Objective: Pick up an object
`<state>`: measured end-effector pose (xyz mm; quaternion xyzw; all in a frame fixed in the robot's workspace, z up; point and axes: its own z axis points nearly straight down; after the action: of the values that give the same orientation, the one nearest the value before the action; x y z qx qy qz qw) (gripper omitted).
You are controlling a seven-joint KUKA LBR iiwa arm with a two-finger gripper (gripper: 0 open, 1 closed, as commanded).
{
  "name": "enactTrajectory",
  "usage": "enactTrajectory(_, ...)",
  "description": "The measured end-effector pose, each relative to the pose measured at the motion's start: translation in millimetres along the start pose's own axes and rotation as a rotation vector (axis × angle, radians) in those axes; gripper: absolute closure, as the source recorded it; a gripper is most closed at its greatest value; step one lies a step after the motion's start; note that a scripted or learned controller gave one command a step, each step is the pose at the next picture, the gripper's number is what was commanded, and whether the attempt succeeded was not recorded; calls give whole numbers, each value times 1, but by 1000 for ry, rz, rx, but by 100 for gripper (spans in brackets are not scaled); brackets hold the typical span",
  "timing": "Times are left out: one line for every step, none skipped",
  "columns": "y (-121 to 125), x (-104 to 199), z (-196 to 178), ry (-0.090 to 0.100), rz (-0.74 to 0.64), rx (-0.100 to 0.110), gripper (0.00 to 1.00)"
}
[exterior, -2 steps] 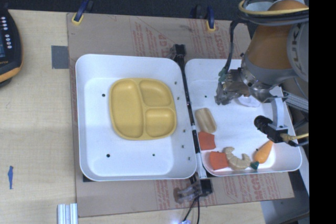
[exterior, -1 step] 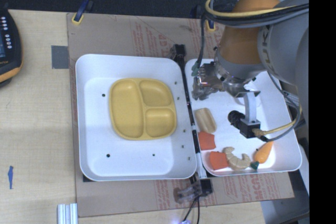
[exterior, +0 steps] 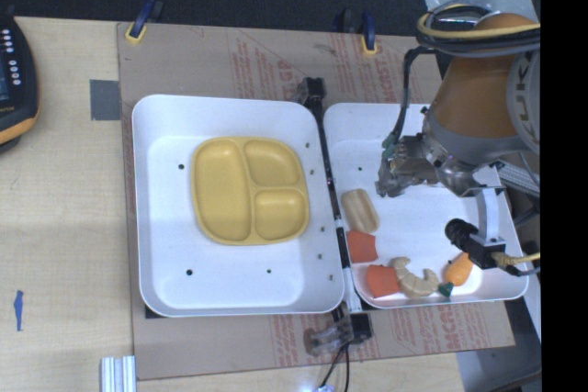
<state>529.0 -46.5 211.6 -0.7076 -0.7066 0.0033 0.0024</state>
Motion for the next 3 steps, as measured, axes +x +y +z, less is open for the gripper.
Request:
enactTrajectory(2, 3, 0, 1, -4, -3, 0)
enactTrajectory(84, 32, 20, 0, -10, -10, 0)
enactTrajectory(-43, 43, 21, 3, -3, 8, 0)
